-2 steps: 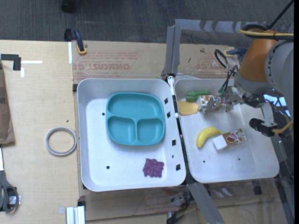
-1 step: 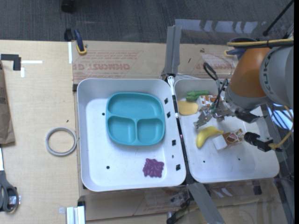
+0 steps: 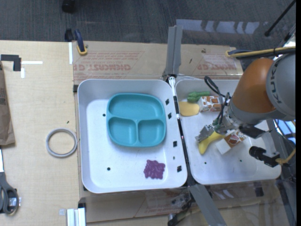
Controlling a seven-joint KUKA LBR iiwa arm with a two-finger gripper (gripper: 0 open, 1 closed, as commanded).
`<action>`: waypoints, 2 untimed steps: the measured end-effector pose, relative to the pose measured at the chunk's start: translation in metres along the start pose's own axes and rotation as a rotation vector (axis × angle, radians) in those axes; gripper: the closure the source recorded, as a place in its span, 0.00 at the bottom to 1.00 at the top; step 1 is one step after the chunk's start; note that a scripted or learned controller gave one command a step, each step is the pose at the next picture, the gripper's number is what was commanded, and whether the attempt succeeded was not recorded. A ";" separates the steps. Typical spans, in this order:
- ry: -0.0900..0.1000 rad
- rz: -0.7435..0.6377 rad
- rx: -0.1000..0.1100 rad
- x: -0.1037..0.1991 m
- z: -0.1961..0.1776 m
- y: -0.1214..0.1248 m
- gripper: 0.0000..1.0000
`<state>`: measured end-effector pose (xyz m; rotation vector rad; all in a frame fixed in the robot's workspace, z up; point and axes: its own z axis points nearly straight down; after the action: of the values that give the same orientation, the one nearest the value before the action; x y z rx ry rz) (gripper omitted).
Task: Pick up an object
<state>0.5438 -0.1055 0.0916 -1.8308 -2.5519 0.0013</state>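
In the right bin (image 3: 244,173), the gripper (image 3: 205,134) sat on the banana (image 3: 209,142), just below the yellow-and-green toy (image 3: 190,108); finger state couldn't be told. Banana looked light, smooth and curved, likely slippery, so best pinched across its middle.

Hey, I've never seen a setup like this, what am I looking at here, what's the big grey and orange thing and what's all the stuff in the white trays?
This is one camera looking down at a slant on a workbench. The grey and orange thing is a robot arm reaching in from the right; its hand sits low over a banana in the right bin. Whether it is gripping anything can't be made out. That bin also holds a yellow round piece, something green and small packets. The left bin holds a teal divided plate and a purple grape bunch. A roll of tape lies on the bench.
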 end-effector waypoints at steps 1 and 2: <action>0.000 0.005 -0.001 -0.001 -0.009 0.000 1.00; -0.001 0.005 -0.001 -0.001 -0.009 0.000 0.00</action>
<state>0.5441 -0.1069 0.1008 -1.8373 -2.5483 0.0009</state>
